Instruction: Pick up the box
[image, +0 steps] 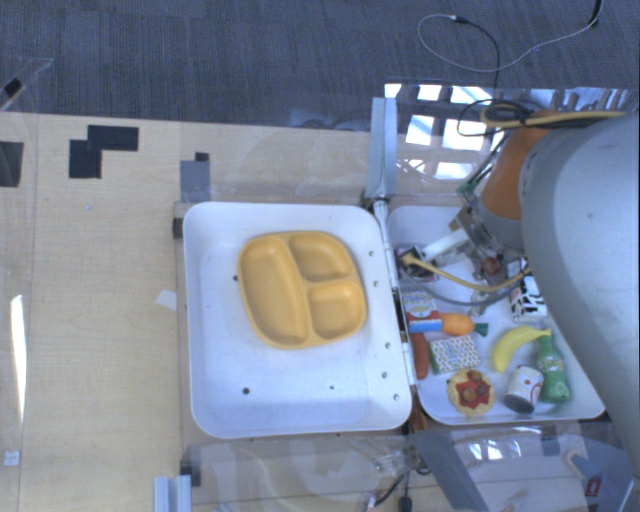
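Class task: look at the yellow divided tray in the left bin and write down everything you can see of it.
The yellow divided tray looks like smooth moulded plastic, a rounded rectangle with soft corners. Raised ridges split it into three compartments: one long one along its left side and two smaller ones stacked on the right. It lies flat and right way up, turned a little askew, on the floor of the left white bin, toward the bin's upper middle. Nothing lies in its compartments. It touches only the bin floor.
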